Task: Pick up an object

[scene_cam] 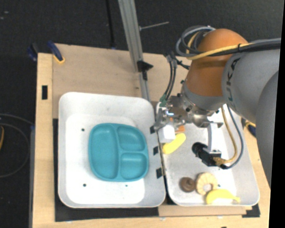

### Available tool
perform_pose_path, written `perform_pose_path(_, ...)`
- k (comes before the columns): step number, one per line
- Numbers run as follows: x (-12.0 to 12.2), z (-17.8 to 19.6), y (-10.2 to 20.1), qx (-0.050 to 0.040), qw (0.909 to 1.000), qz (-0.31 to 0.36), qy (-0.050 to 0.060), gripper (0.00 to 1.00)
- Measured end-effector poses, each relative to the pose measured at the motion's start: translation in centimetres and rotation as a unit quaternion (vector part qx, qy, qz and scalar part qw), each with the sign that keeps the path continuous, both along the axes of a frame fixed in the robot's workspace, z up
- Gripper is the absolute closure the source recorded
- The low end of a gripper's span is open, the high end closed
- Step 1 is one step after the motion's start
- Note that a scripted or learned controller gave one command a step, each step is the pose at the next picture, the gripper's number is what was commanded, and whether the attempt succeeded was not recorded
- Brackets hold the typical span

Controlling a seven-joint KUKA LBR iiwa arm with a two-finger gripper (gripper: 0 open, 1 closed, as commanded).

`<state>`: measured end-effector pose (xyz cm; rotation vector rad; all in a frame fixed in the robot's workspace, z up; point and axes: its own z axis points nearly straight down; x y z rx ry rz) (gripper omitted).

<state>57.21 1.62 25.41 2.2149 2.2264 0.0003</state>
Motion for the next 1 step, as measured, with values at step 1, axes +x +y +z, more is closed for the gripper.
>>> perform_pose_path(1, 1.63, -1.43, 5.70, 0.0007, 1.0000, 0.001, 0.000, 1.00)
